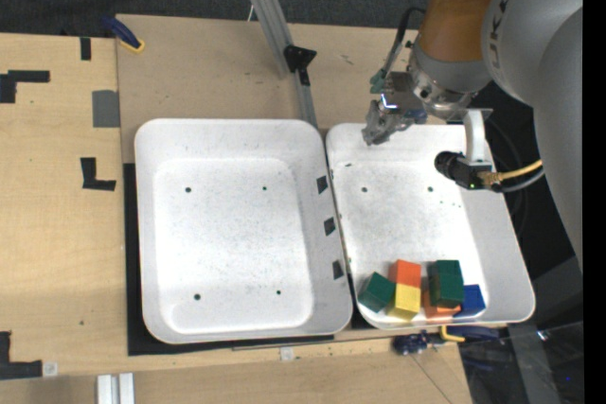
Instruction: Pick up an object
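Several small blocks lie bunched at the near end of the right bin (pixel 492 232): a green one (pixel 377 290), an orange one (pixel 407 272), a yellow one (pixel 406 299), a dark green one (pixel 445 281) and a blue one (pixel 472 300). My gripper (pixel 382 126) hangs over the far left corner of that bin, well away from the blocks. I see nothing in it. The orange band (pixel 464 0) and grey arm rise behind it to the right.
The left bin (pixel 151 203) sits beside the right one, their rims touching. A slanted metal bar (pixel 270 5) with a black clamp (pixel 299 60) crosses the bench behind the bins. A black cable fitting (pixel 453 167) juts over the right bin.
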{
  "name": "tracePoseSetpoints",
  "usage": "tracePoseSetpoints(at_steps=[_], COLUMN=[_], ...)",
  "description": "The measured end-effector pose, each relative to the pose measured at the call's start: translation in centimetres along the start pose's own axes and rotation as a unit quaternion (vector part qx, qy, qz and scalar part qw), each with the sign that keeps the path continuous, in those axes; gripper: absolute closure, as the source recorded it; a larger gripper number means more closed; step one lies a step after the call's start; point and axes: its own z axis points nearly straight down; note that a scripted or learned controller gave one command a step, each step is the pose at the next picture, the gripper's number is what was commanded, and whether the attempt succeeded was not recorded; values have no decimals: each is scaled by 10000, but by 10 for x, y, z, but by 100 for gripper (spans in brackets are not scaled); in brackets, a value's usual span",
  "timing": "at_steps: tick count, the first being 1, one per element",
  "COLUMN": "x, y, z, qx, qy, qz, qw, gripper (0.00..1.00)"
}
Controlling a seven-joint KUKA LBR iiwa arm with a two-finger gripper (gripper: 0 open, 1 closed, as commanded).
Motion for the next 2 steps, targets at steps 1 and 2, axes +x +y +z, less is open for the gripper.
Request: tracePoseSetpoints(at_steps=[1,2], x=[50,108], y=[11,27], z=[-7,8], qx=[4,10], qy=[-1,-7], qz=[2,0], qw=[10000,10000], gripper=[100,100])
